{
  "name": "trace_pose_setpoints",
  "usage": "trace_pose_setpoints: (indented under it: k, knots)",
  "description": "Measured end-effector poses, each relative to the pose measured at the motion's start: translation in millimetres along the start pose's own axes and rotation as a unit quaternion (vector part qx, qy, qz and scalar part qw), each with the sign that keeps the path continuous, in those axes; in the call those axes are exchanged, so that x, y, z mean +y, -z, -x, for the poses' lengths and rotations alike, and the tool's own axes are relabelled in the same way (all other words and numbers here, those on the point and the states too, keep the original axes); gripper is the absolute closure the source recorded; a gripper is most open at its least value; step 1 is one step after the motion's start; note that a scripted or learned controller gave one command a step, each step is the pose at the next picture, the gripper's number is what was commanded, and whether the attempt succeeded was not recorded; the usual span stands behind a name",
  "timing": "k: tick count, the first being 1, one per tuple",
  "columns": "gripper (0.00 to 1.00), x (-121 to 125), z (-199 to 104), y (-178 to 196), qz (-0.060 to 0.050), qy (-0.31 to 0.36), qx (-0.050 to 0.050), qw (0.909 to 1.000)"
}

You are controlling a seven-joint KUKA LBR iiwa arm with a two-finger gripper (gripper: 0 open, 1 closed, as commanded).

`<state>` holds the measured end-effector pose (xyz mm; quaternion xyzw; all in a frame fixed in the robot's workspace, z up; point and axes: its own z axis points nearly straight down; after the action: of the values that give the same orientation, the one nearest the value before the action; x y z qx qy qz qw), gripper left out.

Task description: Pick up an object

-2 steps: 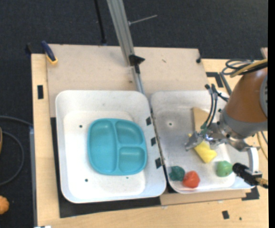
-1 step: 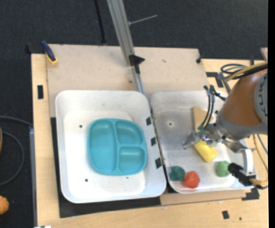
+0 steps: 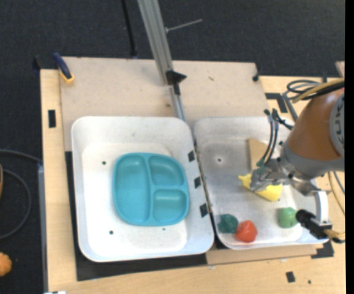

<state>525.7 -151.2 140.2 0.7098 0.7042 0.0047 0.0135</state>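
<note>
Yellow toy (image 3: 267, 192), banana-like in shape, lies in the right bin (image 3: 226, 143) near its middle-right, and we take it as the most likely target, since the tool (image 3: 264, 177) sits right over it. We cannot tell whether the tool is apart or together, because the arm's orange and grey wrist blocks our line of sight from above; nor can we say the toy is gripped.

To do this step well, we judge that the tool should come down centred across the toy's narrow width rather than along its length, so the curved body does not squirt out sideways. A tan wedge-shaped piece (image 3: 256, 150) sits just behind the toy, so we would keep the descent vertical to avoid nudging it. Lifting slowly and straight should show whether the grip is real.

Along the bin's near edge we see a dark green object (image 3: 228, 223), a red one (image 3: 246, 231) touching or just beside it, and a lighter green one (image 3: 286, 217) further right. The left bin (image 3: 85, 139) carries a blue divided plate (image 3: 150, 188).

No brand, label or readable writing is visible to us anywhere on the worktop (image 3: 116, 84).
</note>
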Motion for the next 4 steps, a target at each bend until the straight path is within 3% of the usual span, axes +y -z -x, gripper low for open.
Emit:
trace_pose_setpoints:
  k: [1, 2, 4]
  knots:
    - [1.00, 3, -6, 47, -0.010, 0.006, 0.005, 0.9999]
    - [1.00, 7, -4, 96, -0.009, 0.006, 0.005, 0.9999]
    - [1.00, 31, -112, 102, -0.012, 0.008, 0.007, 0.9999]
